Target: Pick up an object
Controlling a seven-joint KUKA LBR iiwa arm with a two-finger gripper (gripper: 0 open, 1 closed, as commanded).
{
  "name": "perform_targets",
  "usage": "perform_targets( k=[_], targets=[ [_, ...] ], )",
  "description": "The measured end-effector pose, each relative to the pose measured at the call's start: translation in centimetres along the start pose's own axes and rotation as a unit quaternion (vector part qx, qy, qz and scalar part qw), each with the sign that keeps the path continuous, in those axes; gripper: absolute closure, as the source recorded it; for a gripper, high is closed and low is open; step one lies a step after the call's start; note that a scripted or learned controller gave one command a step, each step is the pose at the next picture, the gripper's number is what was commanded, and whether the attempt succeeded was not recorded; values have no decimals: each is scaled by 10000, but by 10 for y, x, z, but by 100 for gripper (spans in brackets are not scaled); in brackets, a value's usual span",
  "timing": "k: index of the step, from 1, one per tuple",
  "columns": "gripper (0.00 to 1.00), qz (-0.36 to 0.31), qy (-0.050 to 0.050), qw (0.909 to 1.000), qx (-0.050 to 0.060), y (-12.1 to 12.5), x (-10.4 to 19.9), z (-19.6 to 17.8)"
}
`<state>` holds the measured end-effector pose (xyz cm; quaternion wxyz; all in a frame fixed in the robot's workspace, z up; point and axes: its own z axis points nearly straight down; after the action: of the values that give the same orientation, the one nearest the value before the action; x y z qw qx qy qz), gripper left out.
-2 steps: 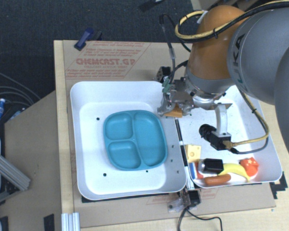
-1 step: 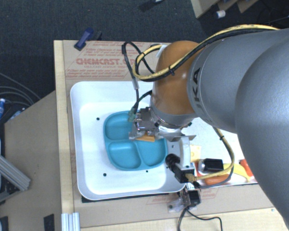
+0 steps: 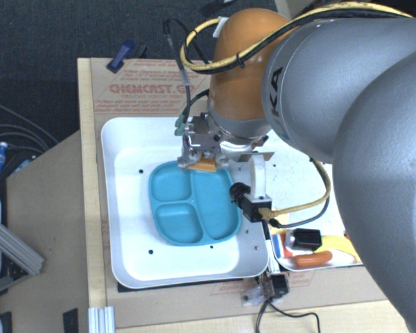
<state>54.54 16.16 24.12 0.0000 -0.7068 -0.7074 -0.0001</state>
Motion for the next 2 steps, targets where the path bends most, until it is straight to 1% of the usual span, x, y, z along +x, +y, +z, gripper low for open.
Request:
perform_targets(
  k=[1, 2],
  targets=[
    [100, 9, -4, 10000, -5, 4, -40, -16],
    [100, 10, -3, 10000, 18, -4, -76, -16]
  ],
)
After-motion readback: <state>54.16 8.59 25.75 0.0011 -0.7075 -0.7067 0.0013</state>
